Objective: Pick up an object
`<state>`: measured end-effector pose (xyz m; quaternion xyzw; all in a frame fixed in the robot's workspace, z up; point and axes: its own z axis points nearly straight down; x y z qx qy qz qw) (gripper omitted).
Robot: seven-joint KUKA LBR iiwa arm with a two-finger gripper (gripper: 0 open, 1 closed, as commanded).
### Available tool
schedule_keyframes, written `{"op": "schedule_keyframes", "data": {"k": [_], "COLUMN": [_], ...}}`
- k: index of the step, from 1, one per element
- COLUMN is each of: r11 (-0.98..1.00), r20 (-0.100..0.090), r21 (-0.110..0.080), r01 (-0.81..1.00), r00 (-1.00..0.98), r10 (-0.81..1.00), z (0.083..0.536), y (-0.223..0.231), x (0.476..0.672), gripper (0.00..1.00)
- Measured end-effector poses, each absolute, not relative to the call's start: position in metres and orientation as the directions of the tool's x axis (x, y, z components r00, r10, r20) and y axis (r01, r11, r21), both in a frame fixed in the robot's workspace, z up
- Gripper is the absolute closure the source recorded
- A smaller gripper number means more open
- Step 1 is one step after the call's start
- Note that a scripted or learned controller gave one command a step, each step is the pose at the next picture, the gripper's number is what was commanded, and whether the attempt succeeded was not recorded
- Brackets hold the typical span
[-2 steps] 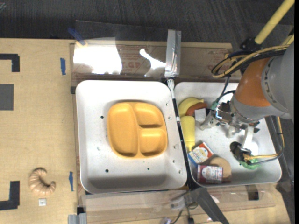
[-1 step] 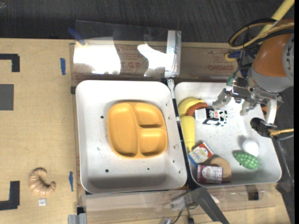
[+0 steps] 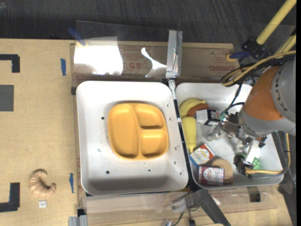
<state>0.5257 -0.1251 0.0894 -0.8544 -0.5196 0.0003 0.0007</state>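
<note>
**Arm over right bin**

Gripper [image 3: 221,131] of mine sits low in the right bin [image 3: 273,171], among a banana [image 3: 189,106], a yellow cylinder [image 3: 190,132], a small carton [image 3: 201,154] and a red-labelled can [image 3: 212,174]. Whether it is clenched or released, I cannot tell. Left bin [image 3: 89,126] holds a yellow divided plate [image 3: 138,129].
</note>
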Motion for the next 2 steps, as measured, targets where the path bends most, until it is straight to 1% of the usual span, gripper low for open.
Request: {"op": "schedule_keyframes", "data": {"k": [1,2], "r11": [-0.658,-0.788], "r20": [0.002,-0.002], "r21": [0.003,-0.003], "r01": [0.753,0.615], "r00": [0.658,0.788], "r10": [0.753,0.615], "z": [0.087,0.126], "y": [-0.113,-0.146], "x": [0.602,0.491], "gripper": [0.00,0.00]}}
